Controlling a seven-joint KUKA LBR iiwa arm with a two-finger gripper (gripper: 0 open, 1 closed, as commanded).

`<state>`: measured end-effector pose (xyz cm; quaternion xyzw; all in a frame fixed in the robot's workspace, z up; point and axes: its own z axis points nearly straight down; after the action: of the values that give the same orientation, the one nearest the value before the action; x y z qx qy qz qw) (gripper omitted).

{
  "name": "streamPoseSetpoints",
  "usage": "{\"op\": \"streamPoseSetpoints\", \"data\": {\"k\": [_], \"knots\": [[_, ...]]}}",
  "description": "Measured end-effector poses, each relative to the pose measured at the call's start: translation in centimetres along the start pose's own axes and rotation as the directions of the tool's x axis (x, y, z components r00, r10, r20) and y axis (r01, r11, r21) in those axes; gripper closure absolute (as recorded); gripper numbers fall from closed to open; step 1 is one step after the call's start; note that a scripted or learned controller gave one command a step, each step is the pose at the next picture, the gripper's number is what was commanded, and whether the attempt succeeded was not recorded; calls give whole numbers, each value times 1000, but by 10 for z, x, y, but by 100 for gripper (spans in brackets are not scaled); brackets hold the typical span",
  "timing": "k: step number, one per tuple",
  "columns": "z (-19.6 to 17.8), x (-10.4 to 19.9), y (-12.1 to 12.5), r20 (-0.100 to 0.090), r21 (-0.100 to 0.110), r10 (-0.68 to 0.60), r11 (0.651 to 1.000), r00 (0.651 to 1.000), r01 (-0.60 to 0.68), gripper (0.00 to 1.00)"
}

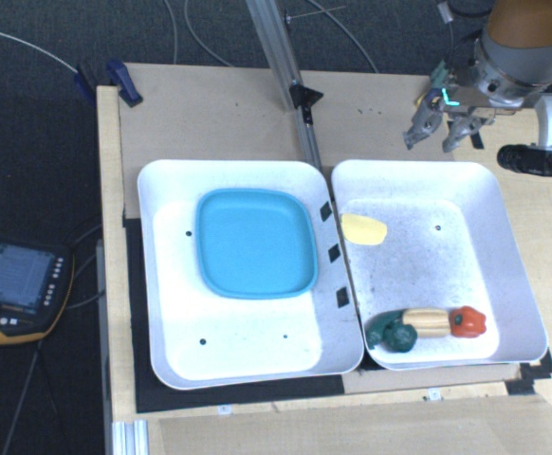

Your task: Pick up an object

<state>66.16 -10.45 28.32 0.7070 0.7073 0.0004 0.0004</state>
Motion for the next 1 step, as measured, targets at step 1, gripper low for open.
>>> {"op": "streamPoseSetpoints", "data": {"k": [1], "knots": [[0, 0, 0, 0, 0, 0, 1000, 1000, 0, 0]]}}
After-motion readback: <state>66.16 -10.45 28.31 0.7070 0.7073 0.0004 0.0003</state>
